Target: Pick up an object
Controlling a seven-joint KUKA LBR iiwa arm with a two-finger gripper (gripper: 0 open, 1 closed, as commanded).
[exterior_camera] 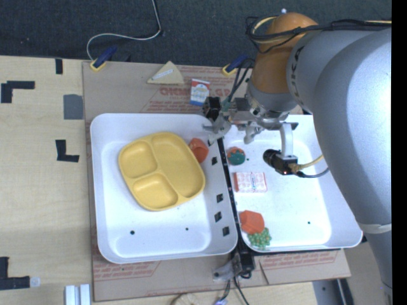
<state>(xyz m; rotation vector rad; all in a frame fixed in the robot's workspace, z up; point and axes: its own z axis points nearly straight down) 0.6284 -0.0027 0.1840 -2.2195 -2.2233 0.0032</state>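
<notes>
— Where's the tool [247, 134]?
— Over the right white bin's [318, 230] far left corner, above a small teal-and-orange round toy [236, 156]. Its grip I cannot tell.
— The left bin [108, 189]?
— A yellow three-compartment plastic tray [162, 169].

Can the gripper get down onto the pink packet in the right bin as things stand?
Probably yes. The pink packet lies flat with bare floor around it, apart from the teal ball, and the gripper hangs just beyond it.
</notes>
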